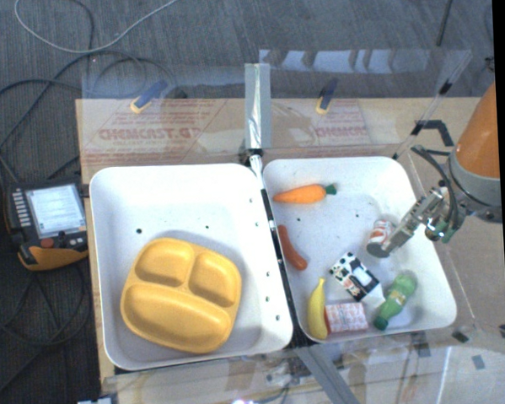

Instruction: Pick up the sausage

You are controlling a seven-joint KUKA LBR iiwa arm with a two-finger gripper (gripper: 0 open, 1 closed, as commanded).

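In the camera view the gripper (381, 247) hangs low over the right bin (396, 168), and whether it is spread or pressed together cannot be told. The sausage (291, 248) lies well to its left against the bin's left wall, apart from it. A small can (380, 230) sits just beside the tip; a black-and-white box (355, 275) lies near, below-left.

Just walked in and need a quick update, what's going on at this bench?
A robot arm reaches into the right bin, its gripper low beside a small can. The sausage lies untouched by the bin's left wall, below a carrot. The left bin holds a yellow tray.
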